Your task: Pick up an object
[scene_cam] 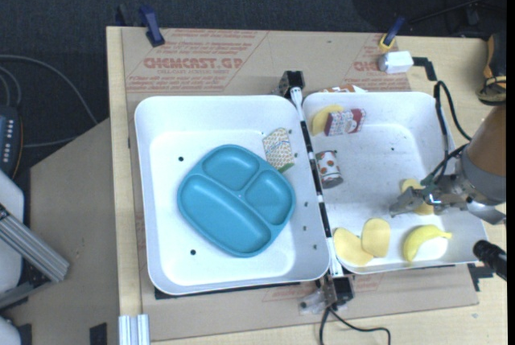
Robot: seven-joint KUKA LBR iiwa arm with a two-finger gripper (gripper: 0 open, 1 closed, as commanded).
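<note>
My gripper (417,202) reaches in from the right and sits low over the right bin (386,142), near its right wall. A small yellow object (412,188) shows right at the gripper's tip, partly hidden by it; I cannot tell if it is held. Just below lies a yellow banana-like piece (423,239). Two pale yellow rounded pieces (362,243) rest at the bin's front left. A small red and white can (328,167) lies by the left wall. A red and white carton (346,121) leans on a yellow item (322,120) at the back.
The left bin (161,134) holds a blue divided plate (235,199) and a small patterned packet (278,147) near the divider. A black cable (444,114) runs along the right bin's right rim. The grey arm (491,174) fills the right edge.
</note>
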